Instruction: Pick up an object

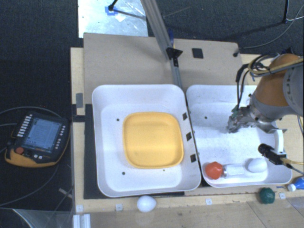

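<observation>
Arm: grey with an orange band above the wrist, reaching in from the right over the right bin.
Hand: the hand hangs low over the middle of the right bin, near its right half; how wide it stands I cannot tell, as it looks small and dark from above. Nothing shows between its tips.
Right bin: a shallow white bin with its loose things gathered along the near wall.
Orange ball: an orange-red ball lies in the near left corner of the right bin, well apart from the hand.
White stick: a white tube-like piece lies just beside the ball, to its right, touching or nearly so.
White egg: a white egg shape rests at the right end of the white piece, near the bin's near wall.
Left bin: a second white bin sits edge to edge with the right one.
Yellow plate: a square yellow plate with rounded corners lies flat in the middle of the left bin.
Worktop: on the bare worktop, 1 more white egg sits in front of the left bin, and a dark green ball sits in front of the right bin.
Floor: a handheld control pad with a lit screen lies to the left on dark carpet.
</observation>
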{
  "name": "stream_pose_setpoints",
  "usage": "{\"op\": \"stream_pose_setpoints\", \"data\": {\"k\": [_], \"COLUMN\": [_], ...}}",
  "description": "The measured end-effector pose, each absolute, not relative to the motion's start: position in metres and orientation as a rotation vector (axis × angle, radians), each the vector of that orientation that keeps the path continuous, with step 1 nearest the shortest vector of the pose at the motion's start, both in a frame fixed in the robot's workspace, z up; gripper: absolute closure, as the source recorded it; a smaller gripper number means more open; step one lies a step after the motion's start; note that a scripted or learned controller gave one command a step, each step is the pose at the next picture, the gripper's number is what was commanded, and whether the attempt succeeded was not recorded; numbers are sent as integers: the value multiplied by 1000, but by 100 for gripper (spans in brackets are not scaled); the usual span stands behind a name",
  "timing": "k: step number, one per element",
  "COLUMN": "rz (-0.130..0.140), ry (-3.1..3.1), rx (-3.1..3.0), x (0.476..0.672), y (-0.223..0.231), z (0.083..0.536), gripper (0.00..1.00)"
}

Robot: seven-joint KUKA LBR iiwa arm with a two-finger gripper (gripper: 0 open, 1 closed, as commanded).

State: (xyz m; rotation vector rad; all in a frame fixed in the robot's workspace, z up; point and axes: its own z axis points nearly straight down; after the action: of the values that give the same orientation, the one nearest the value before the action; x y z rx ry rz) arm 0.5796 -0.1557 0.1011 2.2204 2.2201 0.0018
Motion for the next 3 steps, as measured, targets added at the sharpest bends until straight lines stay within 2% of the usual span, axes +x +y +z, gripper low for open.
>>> {"op": "stream_pose_setpoints", "data": {"k": [3], "rz": [4], "ry": [2219], "rx": [2218], "x": [574], "y": [-152], "z": [249], "gripper": [100]}}
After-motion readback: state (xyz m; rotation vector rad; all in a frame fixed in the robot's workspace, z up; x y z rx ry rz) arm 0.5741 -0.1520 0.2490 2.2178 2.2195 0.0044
